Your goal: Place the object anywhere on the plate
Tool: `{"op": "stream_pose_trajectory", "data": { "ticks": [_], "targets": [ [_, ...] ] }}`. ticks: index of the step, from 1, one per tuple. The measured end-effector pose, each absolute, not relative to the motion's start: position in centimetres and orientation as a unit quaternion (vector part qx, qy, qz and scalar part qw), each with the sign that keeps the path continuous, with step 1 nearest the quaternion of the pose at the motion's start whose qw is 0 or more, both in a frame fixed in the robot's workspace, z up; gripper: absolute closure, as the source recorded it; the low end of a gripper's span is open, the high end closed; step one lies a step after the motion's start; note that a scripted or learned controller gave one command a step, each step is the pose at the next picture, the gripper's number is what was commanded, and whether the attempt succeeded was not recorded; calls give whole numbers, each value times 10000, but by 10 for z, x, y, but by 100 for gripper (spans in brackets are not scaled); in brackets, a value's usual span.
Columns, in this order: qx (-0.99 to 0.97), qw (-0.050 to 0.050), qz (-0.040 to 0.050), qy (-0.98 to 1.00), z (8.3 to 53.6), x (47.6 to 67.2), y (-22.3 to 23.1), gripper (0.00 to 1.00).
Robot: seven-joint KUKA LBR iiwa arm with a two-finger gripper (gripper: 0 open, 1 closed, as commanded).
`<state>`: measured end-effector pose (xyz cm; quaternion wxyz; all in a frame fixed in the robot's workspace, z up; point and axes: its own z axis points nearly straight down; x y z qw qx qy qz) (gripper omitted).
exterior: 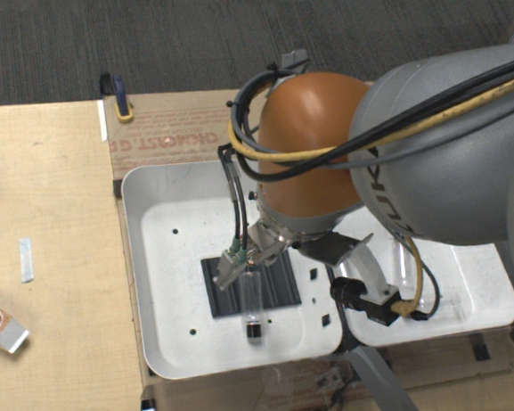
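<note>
The gripper (251, 312) hangs over the left bin (154, 254), pointing down toward the near side of the view. Its clear body lies across the near edge of a dark ribbed plate (224, 288). Whether the gripper is open or closed, I cannot tell from this angle. At its lower end there is a small dark piece (254, 332), just past the near edge of the plate and over the white floor of the bin. I cannot tell if this piece is the object or a part of the gripper itself.

The plate lies flat near the middle of the left bin. Above the gripper, the orange band (310, 142) of the arm covers the far right part of this bin, and a yellow cable (429, 122) runs along the grey arm. The right bin (480, 306) is just beside the left one and is mostly hidden under the arm.

On the wooden bench (49, 174), well apart to the left, lie a small grey strip (26, 260) and a brown and white packet (1, 325). A blue clamp (120, 96) stands at the far edge.
</note>
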<state>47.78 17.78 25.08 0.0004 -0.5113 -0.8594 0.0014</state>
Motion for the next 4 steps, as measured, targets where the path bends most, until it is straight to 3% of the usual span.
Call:
{"op": "stream_pose_trajectory", "data": {
  "ticks": [1,2,3,4],
  "targets": [
    [-5112,4,14,-8594,251,478,178,0],
    [-5128,7,29,-8585,258,479,176,100],
    [-4570,5,12,-8894,267,478,125,100],
    [-4585,8,22,-8887,275,479,123,100]
  ]
}}
